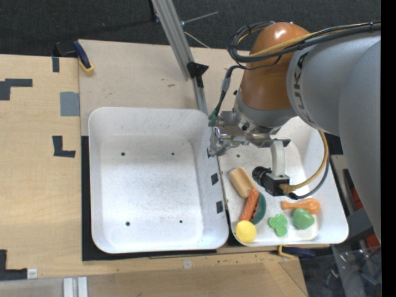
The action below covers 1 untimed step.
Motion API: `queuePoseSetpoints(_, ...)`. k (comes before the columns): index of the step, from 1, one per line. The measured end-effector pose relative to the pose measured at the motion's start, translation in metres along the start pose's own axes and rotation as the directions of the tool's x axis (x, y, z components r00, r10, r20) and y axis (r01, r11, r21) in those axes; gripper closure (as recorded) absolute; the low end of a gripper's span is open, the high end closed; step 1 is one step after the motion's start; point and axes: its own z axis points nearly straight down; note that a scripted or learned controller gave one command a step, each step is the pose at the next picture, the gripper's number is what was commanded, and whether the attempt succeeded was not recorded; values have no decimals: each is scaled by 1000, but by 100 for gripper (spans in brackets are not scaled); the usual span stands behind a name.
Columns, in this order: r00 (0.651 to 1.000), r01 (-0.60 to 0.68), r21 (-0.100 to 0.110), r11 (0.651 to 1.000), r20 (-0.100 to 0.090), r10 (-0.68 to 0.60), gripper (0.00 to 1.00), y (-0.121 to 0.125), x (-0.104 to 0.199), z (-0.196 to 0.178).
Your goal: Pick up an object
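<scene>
My gripper [218, 146] hangs over the left edge of the right bin [337, 224], near the wall between the two bins. Just below and right of it lies a tan bread-like roll [240, 180]. An orange carrot [250, 205] rests on a dark green piece [261, 209] beneath the roll. A yellow lemon [245, 231] sits at the bin's front left corner. Two green toy vegetables [278, 224] [302, 218] and an orange piece [307, 206] lie toward the front right. I see nothing between the fingers.
The left bin [148, 178] is to the left of the gripper. A metal pole [179, 45] slants down to the bins' back edge. The arm's grey and orange body [278, 73] covers the back of the right bin. A black cable fitting [270, 179] hangs beside the roll.
</scene>
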Motion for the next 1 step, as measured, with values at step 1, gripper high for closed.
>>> queuePoseSetpoints(1,1000,1,1,1000,0,-1,100,-10,52,14)
